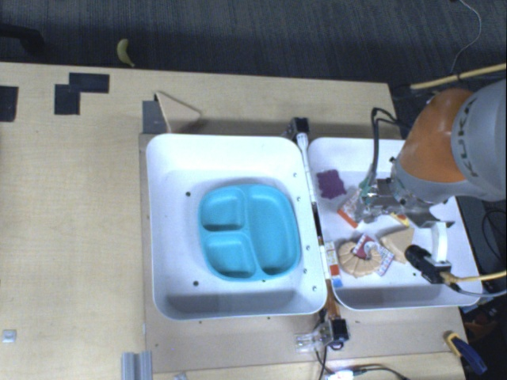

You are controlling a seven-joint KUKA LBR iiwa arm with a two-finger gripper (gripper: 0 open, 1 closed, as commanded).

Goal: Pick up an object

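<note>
The task names no particular object, so the likeliest candidate is judged from position: a small orange-and-white crumpled packet (348,209) in the right-hand shallow white bin (396,298), near that bin's left wall and about halfway up it in the camera view. It sits just to the camera-left of the gripper (371,206), touching it or nearly so. The packet is partly hidden there, so its long axis is hard to make out.

Whether the gripper is open or closed cannot be told from this slant, and nothing can be seen held in it. It is low inside the bin, with the grey arm and its orange band (444,145) reaching in from the right.

Other things crowd close around. A purple soft-looking block (331,183) lies just above the packet, nearer the bin's top left corner. A round tan disc with a red-and-white scrap on top (358,258) lies below it, towards the near wall. A flat tan wedge (394,236) lies just below the gripper, between it and the disc. A grasp here risks catching a neighbour or nudging the packet against the bin wall.

Well apart, the left-hand white bin (170,212) holds a blue plastic tray with three compartments (249,229). Both bins rest on the pale bench (71,236).
</note>
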